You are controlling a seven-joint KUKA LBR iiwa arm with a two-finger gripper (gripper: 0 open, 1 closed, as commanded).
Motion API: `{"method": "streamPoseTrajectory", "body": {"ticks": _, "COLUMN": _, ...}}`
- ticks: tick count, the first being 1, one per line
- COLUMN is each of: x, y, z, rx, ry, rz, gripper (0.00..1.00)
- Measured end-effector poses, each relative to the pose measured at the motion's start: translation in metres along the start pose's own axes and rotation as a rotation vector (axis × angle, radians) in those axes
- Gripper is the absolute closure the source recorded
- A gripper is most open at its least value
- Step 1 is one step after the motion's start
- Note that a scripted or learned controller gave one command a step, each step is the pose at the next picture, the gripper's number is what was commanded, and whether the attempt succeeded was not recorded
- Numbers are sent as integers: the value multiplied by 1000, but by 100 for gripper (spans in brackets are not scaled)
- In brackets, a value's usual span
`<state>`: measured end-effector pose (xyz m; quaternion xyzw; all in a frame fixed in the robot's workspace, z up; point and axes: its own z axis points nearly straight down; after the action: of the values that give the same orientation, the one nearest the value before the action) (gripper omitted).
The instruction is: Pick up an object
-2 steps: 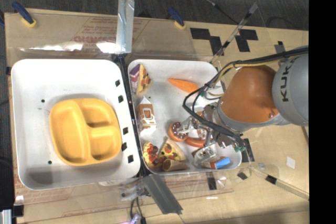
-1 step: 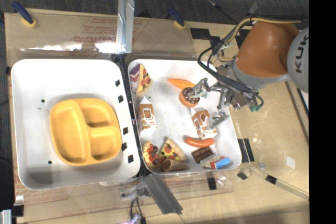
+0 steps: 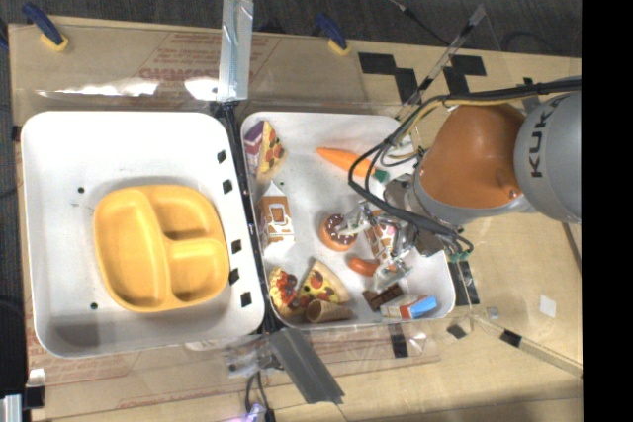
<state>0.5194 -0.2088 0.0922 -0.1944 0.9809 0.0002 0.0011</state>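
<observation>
**Gripper lowered among toy food, right bin**

Two white bins are seen side by side. The left bin [image 3: 40,212] holds a yellow divided tray [image 3: 158,245], set left of the frame's centre. The right bin [image 3: 307,128] is scattered with toy food.

The arm [image 3: 485,153] is seen reaching in from the right, its orange band lying over the bin's right side. The gripper [image 3: 388,247] is placed low in the bin's right half, amid cables; whether the claw is spread or pressed together cannot be told.

Objects noted near it: a donut [image 3: 339,230] just to its left, a red sausage [image 3: 362,265] just below left, a brown bar [image 3: 384,295] below. A carrot [image 3: 341,158] lies towards the bin's upper middle. A pizza slice [image 3: 321,284] rests at the lower edge.
</observation>
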Motion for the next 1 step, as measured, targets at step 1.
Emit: {"method": "streamPoseTrajectory", "body": {"ticks": 1, "x": 10, "y": 41, "z": 0, "rx": -1, "ry": -1, "rz": -73, "gripper": 0}}
